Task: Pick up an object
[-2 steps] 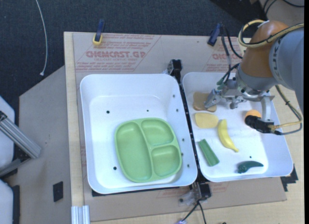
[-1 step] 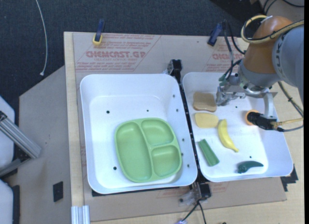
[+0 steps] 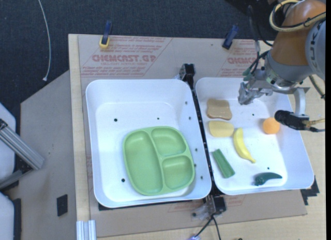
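My gripper (image 3: pixel 246 97) hangs over the back of the right bin (image 3: pixel 295 174), its fingertips close together with nothing between them. Just left of it and nearer the front lies a tan bread slice (image 3: pixel 219 109). Below that rests a pale yellow slab (image 3: pixel 221 129). A yellow banana (image 3: pixel 242 145) lies in the bin's middle, and an orange ball (image 3: pixel 270 125) sits to its right. A green stick-shaped piece (image 3: pixel 224 163) and a dark teal pepper (image 3: pixel 266 178) lie near the front.
The left bin (image 3: pixel 103 96) holds a green divided plate (image 3: pixel 158 159). Black clamps (image 3: pixel 187 71) sit where the two bins meet at the back. Blue clips (image 3: pixel 229 37) pin the cardboard sheet at the far edge.
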Controlling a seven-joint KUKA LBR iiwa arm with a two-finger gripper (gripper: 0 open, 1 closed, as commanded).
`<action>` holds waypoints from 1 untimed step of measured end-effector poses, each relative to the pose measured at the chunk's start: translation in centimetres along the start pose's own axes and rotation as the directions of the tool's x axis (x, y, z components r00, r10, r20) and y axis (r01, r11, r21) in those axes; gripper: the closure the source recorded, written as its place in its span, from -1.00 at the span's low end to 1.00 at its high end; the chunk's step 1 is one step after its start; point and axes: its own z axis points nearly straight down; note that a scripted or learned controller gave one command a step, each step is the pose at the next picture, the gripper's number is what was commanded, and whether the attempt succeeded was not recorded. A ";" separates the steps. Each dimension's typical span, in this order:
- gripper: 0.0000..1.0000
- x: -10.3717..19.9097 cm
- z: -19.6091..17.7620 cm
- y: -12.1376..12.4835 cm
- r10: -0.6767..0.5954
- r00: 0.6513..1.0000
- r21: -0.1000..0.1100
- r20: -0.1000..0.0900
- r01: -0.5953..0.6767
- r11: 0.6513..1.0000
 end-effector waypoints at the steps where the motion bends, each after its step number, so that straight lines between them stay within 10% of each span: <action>1: 1.00 0.0 -5.0 0.2 0.000 1.000 -0.004 0.001 0.000 1.000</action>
